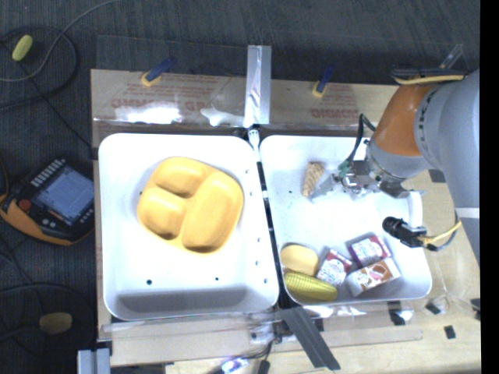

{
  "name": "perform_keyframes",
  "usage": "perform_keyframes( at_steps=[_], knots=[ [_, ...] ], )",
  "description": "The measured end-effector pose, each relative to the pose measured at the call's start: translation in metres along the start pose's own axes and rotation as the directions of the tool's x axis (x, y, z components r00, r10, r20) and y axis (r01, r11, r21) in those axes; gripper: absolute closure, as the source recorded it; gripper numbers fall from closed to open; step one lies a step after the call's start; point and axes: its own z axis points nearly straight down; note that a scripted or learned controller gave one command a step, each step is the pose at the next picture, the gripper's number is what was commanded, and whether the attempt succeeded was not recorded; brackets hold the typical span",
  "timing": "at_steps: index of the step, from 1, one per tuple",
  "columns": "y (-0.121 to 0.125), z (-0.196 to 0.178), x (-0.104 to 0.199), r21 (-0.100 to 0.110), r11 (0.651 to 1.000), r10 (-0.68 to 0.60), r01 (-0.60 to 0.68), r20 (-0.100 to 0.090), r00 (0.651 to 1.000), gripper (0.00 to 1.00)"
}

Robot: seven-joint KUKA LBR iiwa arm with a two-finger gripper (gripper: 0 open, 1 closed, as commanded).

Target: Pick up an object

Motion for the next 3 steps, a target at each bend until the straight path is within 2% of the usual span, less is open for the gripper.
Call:
perform_keyframes(
  at_steps=[1, 2, 3],
  knots=[
    [0.058, 0.001, 0.017, -0.003, 0.996, -0.084, 0.084, 0.002, 0.996, 0.00],
    [0.056, -0.005, 0.017, 0.009, 0.996, -0.088, 0.087, 0.004, 0.996, 1.00],
    [0.067, -0.091, 0.093, 0.013, 0.979, -0.205, 0.205, -0.003, 0.979, 1.00]
  ],
)
